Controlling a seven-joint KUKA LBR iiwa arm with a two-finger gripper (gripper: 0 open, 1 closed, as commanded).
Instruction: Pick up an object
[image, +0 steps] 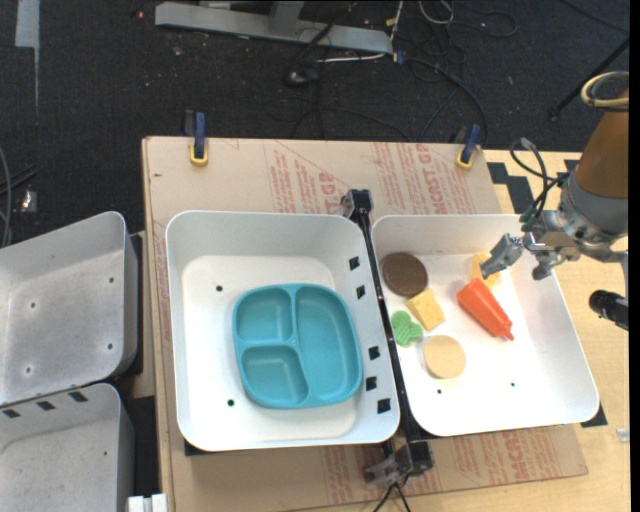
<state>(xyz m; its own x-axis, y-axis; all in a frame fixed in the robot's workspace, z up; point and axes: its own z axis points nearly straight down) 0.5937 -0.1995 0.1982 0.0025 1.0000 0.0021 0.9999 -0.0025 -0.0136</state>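
Two white bins are seen side by side; the gripper (524, 252) is spread open, grasping nothing, above the right bin's (560, 340) far edge beside an orange carrot (486, 308).

We see a teal divided plate (297, 345) lying in the left bin (190, 300). Two clamps (199, 137), seemingly yellow and blue, grip the far edge of the cardboard-covered tabletop (270, 180).
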